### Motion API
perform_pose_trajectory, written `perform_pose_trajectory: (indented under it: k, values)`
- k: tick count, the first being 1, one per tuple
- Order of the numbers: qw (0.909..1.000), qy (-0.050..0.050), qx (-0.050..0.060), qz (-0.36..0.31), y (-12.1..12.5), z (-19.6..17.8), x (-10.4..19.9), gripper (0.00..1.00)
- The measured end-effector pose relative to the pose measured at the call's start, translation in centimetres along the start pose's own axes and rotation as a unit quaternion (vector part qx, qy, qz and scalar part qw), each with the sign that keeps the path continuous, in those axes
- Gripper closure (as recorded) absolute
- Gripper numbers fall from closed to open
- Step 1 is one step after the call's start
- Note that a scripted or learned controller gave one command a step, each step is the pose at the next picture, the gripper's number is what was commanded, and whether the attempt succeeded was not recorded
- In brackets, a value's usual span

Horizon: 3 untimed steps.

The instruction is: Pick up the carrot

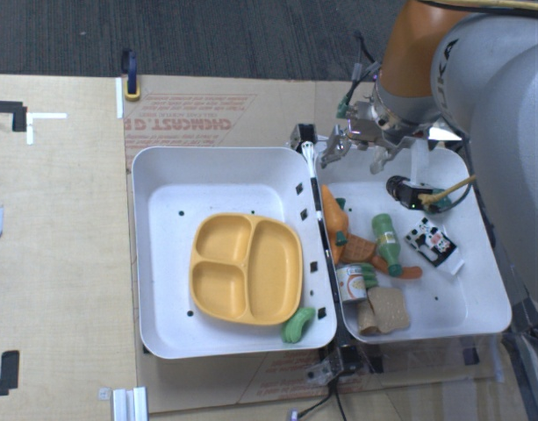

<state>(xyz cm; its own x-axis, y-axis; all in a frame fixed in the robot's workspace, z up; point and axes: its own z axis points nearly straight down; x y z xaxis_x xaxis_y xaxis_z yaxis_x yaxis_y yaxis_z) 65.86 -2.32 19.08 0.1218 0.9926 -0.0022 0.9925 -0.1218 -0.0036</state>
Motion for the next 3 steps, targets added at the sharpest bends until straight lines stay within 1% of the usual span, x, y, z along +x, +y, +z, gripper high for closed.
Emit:
perform_pose_trajectory:
  k: [3]
  values:
    - [1.0, 0.0, 0.0, 0.0, 0.0, 0.0, 0.0, 0.0]
